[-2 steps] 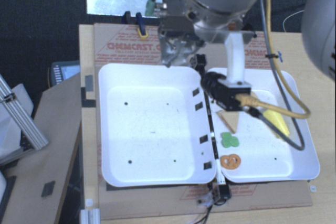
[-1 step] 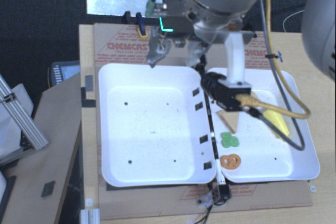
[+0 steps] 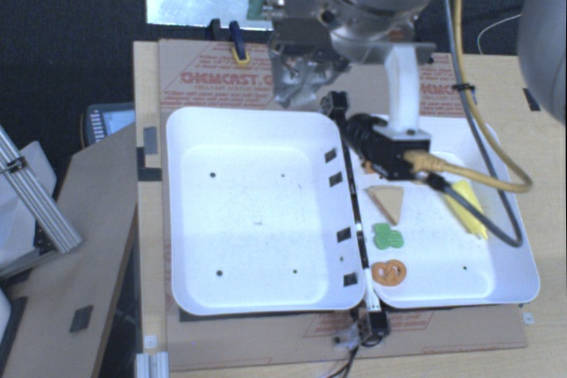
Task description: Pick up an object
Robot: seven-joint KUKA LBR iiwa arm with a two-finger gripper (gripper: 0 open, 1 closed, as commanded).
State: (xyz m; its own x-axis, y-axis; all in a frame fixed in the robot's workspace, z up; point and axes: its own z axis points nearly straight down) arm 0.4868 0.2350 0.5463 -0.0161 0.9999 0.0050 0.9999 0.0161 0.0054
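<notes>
The right bin holds a tan wedge, a small green piece, an orange pretzel-shaped piece and a long yellow piece. The first three lie close to the divider between the bins, one below the other. My gripper hangs high over the far edge of the left bin, near its back right corner, well away from all of these objects. I see nothing held in it.
The arm's grey and orange body fills the top centre, above the back of the right bin. A yellow cable loops across the right bin's back. Brown cardboard lies under both bins.
</notes>
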